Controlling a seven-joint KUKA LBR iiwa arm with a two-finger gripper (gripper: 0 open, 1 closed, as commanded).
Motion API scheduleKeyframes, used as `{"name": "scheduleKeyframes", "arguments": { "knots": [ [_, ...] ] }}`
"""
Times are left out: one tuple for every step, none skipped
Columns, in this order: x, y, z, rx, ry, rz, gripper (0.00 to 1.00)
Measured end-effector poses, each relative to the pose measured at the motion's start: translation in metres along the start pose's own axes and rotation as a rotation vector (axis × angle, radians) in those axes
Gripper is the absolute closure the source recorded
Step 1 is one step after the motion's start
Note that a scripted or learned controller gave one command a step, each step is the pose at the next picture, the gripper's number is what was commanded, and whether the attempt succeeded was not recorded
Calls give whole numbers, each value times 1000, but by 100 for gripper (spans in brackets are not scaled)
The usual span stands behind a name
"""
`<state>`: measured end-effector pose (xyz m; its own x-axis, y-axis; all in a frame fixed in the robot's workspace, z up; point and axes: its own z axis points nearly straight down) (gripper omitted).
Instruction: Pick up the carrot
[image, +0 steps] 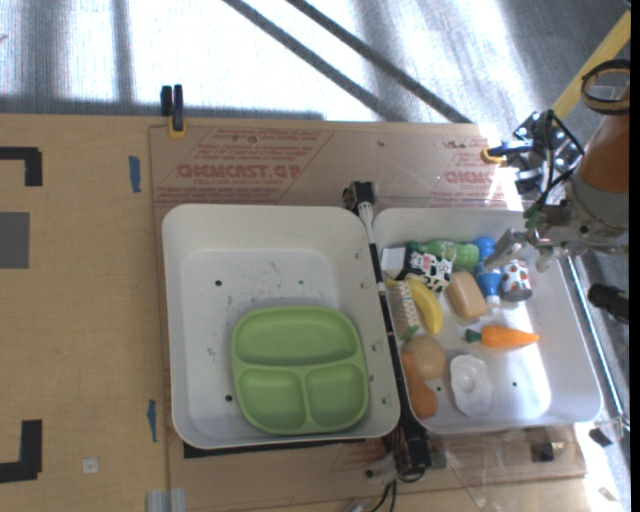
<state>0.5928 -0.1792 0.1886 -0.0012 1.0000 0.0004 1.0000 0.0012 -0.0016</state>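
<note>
The carrot lies in the right bin, right of the frame's middle, orange with a small green tip pointing left, resting flat on the white floor. Just left of it sits a tan bread-like piece, and below it a white cup-like item. Further left are a yellow banana, a brownish potato shape and an orange piece near the bin's lower left. Along the bin's upper edge lie a green item, a black-and-white cow-patterned carton and a blue object.

The hand hangs over the bin's upper right corner, above the carrot and apart from it; whether its fingers are together or apart cannot be told. A small white and red item sits just below it.

The left bin holds a green divided plate. Both bins rest on the bench.
</note>
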Motion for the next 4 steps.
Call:
{"name": "scheduleKeyframes", "arguments": {
  "knots": [
    [-14, -120, 84, 14, 3, -60, 0],
    [-12, -73, 100, -8, -2, 214, 0],
    [-15, -72, 89, -13, -11, 214, 100],
    [-11, -94, 98, -19, -10, -264, 100]
  ]
}}
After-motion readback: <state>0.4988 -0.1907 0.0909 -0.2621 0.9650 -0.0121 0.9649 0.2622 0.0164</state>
